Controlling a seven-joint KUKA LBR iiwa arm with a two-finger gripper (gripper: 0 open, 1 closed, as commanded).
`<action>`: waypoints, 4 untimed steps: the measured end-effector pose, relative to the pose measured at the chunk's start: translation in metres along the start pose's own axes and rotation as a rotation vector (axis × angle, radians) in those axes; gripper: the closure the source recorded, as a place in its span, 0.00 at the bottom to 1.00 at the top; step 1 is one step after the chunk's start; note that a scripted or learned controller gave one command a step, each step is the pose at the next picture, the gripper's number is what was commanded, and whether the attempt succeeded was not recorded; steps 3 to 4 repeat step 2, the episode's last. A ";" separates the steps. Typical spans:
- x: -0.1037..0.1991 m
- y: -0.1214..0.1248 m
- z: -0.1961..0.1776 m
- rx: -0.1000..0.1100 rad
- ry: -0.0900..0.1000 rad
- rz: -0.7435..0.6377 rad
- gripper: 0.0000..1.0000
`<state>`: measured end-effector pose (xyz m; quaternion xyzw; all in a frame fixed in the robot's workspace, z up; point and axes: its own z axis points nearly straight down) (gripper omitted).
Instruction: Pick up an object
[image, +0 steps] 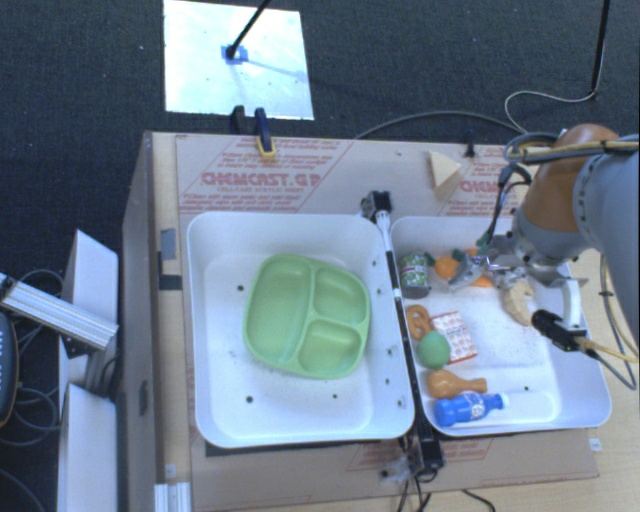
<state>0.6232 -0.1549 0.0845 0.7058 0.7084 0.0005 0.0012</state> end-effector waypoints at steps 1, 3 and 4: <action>-0.016 0.041 -0.021 0.022 0.001 -0.001 0.00; -0.021 0.039 0.003 0.040 0.009 -0.005 0.00; -0.021 0.039 0.003 0.040 0.009 -0.005 0.00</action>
